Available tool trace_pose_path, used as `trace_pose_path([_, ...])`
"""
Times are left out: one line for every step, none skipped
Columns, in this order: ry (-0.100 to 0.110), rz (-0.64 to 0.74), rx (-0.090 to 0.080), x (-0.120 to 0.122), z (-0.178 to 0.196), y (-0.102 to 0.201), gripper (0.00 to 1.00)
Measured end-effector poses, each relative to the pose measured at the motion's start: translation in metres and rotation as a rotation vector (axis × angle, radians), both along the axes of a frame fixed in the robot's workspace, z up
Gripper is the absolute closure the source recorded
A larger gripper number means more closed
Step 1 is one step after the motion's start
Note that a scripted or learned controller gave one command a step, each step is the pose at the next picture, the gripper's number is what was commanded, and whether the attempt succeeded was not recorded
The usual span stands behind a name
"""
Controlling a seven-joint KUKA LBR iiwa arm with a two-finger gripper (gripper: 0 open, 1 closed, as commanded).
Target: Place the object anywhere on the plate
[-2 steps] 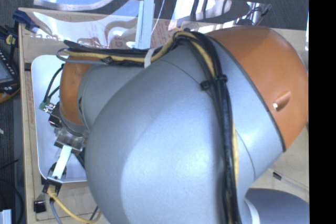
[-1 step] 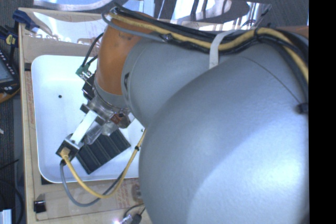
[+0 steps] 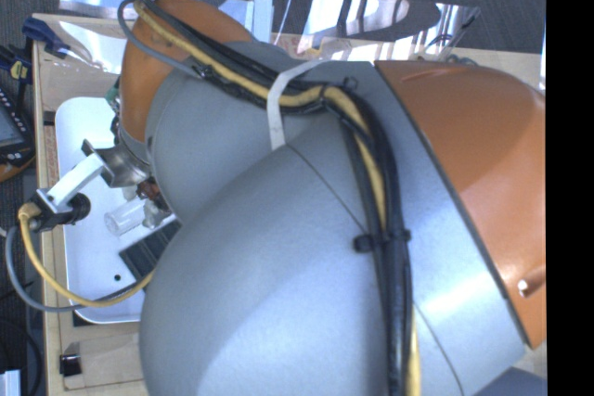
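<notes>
My grey arm (image 3: 306, 227), with its orange band (image 3: 464, 153), reaches in from the right and covers most of the bench. Its wrist hangs low over the left white bin (image 3: 79, 121). The gripper (image 3: 130, 220) sits at the arm's left end, just above the bin floor, with a white bracket (image 3: 67, 185) and a black block (image 3: 148, 250) beside it. The arm's bulk hides whatever lies under and to the right of the gripper.
A yellow cable (image 3: 37, 278) loops from the wrist out past the bin's left rim. Dark tools (image 3: 11, 130) lie on the wooden bench (image 3: 51, 79) at the far left. Shiny metal panels (image 3: 362, 14) stand along the back.
</notes>
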State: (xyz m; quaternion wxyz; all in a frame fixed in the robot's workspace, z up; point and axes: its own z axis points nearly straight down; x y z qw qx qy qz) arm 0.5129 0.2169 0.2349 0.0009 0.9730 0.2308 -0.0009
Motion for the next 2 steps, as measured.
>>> trace_pose_path([-0.002,-0.26,0.001,0.042,0.027,-0.016,1.0])
trace_pose_path([0.002,-0.258,-0.001,-0.038,-0.009,0.001,1.0])
